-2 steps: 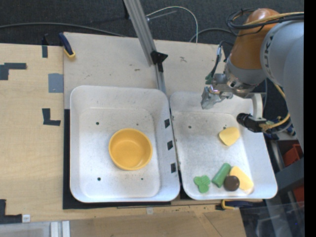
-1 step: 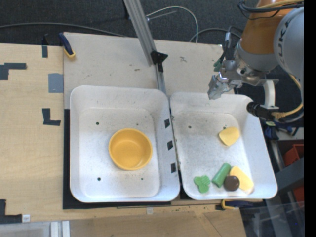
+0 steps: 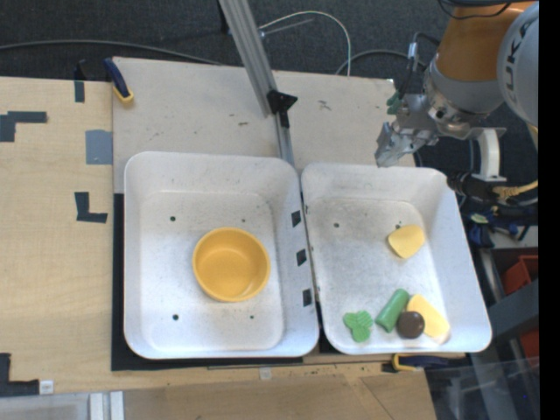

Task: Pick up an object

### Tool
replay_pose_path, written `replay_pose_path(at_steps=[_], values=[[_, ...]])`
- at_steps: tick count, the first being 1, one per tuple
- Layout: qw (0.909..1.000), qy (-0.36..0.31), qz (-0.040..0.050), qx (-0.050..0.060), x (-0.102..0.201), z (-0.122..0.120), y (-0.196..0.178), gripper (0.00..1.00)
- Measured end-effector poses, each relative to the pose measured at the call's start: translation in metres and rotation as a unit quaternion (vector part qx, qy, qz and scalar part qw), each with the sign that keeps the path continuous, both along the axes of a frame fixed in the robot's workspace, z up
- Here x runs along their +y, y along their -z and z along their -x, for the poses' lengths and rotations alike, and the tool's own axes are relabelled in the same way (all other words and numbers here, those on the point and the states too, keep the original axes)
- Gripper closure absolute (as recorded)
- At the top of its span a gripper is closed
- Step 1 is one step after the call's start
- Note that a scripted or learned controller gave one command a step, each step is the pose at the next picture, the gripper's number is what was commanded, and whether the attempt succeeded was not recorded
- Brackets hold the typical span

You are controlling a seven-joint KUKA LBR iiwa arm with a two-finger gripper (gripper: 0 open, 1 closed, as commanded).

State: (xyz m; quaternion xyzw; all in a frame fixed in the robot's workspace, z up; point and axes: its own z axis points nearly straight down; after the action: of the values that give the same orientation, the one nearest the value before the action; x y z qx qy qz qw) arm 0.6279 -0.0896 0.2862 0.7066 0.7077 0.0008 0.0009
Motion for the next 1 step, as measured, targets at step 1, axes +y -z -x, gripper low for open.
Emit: replay_pose_path(at_steps=[1], values=[[1.0000, -0.001, -0.0003, 0.003, 0.0444, 0.0150, 0.0173, 1.00]])
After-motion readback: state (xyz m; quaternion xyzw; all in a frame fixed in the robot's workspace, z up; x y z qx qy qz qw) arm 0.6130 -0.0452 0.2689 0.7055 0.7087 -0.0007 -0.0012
